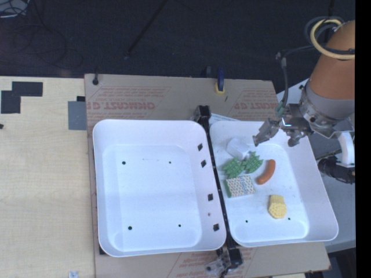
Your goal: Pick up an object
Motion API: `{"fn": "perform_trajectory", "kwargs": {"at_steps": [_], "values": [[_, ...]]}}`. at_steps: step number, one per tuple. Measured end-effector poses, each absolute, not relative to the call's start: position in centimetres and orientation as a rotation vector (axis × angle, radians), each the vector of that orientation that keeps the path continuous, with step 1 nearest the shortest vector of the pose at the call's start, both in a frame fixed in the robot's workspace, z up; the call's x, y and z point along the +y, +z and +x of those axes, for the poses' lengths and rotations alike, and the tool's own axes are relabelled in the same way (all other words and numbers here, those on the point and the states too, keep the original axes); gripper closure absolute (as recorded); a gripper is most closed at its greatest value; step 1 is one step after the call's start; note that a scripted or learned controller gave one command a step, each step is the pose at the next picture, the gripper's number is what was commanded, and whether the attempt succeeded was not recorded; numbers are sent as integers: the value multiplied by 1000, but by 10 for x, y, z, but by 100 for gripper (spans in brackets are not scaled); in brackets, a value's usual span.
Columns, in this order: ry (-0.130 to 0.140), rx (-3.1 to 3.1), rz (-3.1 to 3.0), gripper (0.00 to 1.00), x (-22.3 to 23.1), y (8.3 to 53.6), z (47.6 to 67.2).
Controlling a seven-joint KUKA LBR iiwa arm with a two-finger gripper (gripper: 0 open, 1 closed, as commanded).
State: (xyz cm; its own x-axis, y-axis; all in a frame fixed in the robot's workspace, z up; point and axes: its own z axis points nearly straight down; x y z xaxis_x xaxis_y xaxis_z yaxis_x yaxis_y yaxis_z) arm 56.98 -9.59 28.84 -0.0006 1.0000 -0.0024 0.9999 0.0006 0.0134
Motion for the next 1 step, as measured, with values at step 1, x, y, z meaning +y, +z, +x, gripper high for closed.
{"fn": "perform_trajectory", "kwargs": {"at_steps": [1], "values": [[-10,2226,2228,0,-116,140,574]]}}
